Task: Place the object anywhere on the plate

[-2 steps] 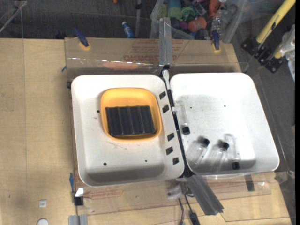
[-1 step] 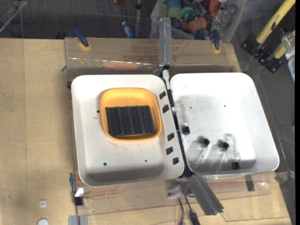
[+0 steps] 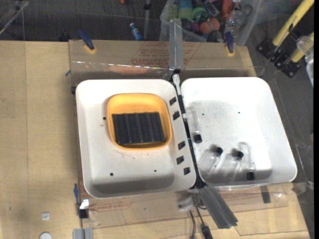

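I find the left bin (image 3: 89, 133) carrying a yellow plate (image 3: 113, 105), set roughly in the middle of its floor. A dark ribbed slab (image 3: 138, 128) lies flat on the plate, square to it and inside its raised rim on all sides. I take this slab to be the task's object. Lying flat within the rim, it has no edge to tip over and nothing to slide off, so I judge the placement sound and the task met as things lie. The right bin (image 3: 259, 108) holds several clear pieces with black caps (image 3: 229, 158), gathered near its front wall, well apart from the plate. They probably stay there because they have no part in this job. A ridge with black tabs (image 3: 179, 128) separates the two bins. Both bins sit on the wooden surface (image 3: 35, 133). I cannot tell the state of the pincer from this view, and I record no grip on anything.
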Robot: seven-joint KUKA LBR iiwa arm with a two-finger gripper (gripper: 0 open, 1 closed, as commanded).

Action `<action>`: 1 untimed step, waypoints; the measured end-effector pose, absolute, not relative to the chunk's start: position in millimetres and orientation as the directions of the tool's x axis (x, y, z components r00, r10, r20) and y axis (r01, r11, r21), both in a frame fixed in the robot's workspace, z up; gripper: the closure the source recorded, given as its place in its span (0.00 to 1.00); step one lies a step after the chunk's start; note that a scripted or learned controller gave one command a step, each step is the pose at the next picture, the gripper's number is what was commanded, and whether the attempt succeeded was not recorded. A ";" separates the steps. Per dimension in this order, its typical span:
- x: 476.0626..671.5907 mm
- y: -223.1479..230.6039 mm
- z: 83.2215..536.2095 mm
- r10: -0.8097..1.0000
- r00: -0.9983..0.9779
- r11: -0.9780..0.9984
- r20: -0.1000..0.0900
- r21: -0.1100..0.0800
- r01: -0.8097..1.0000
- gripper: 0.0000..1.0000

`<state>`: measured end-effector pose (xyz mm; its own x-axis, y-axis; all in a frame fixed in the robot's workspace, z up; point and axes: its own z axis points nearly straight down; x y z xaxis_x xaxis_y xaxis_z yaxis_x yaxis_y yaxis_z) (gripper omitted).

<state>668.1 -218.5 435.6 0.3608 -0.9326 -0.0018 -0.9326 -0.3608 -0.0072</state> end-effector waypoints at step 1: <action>668.6 -211.3 435.9 -0.756 0.655 -0.655 0.001 -0.006 -0.756 1.00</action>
